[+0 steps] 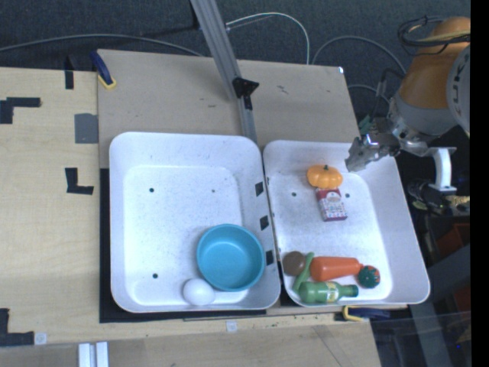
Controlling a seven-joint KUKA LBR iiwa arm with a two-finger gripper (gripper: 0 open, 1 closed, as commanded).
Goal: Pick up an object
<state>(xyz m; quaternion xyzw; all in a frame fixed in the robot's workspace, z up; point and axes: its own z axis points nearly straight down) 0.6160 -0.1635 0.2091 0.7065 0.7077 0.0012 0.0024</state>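
My gripper (359, 159) hangs over the far right corner of the right bin (397, 205), its tip just right of a small orange pumpkin (325, 177). Nothing shows between its fingers. Just below the pumpkin lies a small red and white box (331, 204). Along the near side of that bin lie a brown ball (293, 263), a carrot (335, 267), a green bottle (325, 290) and a small red and green piece (368, 276). The left bin (153, 167) holds a blue bowl (229, 256) and a white ball (199, 290).
A grey pole (218, 37) slants from the top of the view down to the gap between the bins. Cables loop on the dark floor behind the bench. A blue and yellow clamp (102, 69) sits at the bench's far left corner.
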